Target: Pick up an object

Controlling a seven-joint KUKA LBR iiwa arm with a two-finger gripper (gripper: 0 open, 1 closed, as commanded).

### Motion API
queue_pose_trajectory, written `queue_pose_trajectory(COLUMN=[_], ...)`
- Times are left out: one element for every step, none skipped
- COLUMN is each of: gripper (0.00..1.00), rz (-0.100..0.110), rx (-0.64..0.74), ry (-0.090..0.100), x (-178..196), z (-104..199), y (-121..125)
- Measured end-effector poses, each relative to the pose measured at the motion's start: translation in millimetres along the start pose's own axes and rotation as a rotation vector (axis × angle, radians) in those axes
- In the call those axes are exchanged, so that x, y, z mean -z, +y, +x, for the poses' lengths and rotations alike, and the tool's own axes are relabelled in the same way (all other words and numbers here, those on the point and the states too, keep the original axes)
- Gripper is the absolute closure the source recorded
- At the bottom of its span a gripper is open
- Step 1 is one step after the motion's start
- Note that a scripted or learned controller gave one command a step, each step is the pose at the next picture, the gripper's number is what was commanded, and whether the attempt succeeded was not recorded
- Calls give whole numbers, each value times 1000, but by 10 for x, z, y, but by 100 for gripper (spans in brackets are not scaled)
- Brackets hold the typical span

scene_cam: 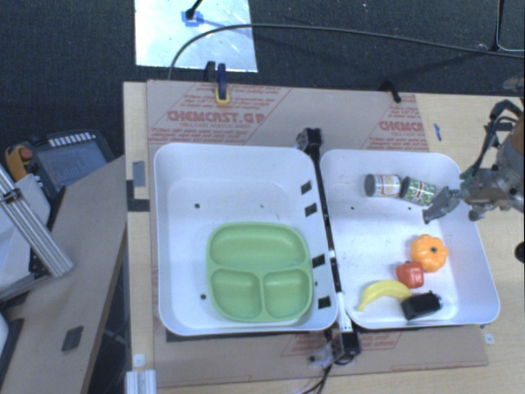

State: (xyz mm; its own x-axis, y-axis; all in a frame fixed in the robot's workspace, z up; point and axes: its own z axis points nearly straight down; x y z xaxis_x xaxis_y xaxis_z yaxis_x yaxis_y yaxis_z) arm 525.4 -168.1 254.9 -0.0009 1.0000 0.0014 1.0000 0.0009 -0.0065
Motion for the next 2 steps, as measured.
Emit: queue_pose_trajectory(gripper=[0, 0], rz=[-8, -5], rx=[2, 0], ry=[-2, -1], x=[39, -400], z=[2, -59], y=[18, -2])
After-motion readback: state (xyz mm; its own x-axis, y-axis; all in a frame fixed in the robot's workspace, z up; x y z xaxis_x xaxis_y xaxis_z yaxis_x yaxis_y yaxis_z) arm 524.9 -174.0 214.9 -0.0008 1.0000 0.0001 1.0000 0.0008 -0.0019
